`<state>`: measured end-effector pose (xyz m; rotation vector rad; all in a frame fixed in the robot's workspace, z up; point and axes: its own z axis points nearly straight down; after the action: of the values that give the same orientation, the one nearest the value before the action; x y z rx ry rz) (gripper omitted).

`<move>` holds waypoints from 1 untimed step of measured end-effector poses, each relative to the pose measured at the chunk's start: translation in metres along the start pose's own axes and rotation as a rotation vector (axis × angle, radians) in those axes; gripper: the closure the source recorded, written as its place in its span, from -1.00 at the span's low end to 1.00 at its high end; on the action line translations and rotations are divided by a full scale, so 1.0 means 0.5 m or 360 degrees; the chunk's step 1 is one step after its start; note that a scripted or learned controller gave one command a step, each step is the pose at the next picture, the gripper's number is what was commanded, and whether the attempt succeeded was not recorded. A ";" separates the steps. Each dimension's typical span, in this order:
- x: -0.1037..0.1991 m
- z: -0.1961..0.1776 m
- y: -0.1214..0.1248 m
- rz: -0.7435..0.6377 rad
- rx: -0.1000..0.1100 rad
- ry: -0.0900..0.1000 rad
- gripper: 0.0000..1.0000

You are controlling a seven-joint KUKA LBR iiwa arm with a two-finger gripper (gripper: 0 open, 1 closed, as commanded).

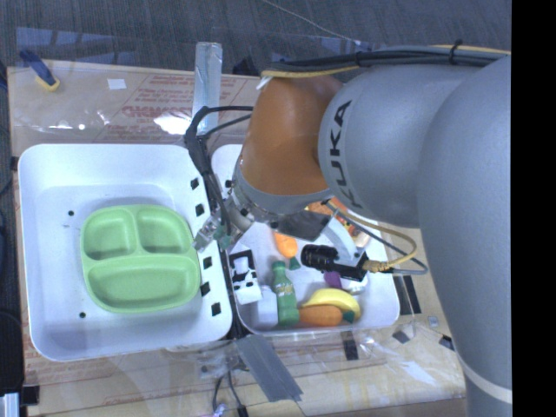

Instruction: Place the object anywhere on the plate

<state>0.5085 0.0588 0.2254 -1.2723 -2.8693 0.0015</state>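
Gripper hangs over divider between bins; we cannot tell its state. Plate sits in left bin. Bottle, banana, carrot lie in right bin, near edge. We judge toys light, stiff, slick; grip bottle mid-body.

Even light, perhaps slightly soft

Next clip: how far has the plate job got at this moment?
Nothing looks delivered: the green plate in the left bin carries no object. In hand: the gripper sits low over the divide between bins. Left: the toy foods, such as the green bottle and banana, lie in the right bin, so pick and placement remain.
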 end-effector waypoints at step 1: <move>0.057 0.070 0.055 -0.0381 0.0004 0.0001 1.00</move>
<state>0.5094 0.0984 0.1904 -0.9199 -2.9991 0.0036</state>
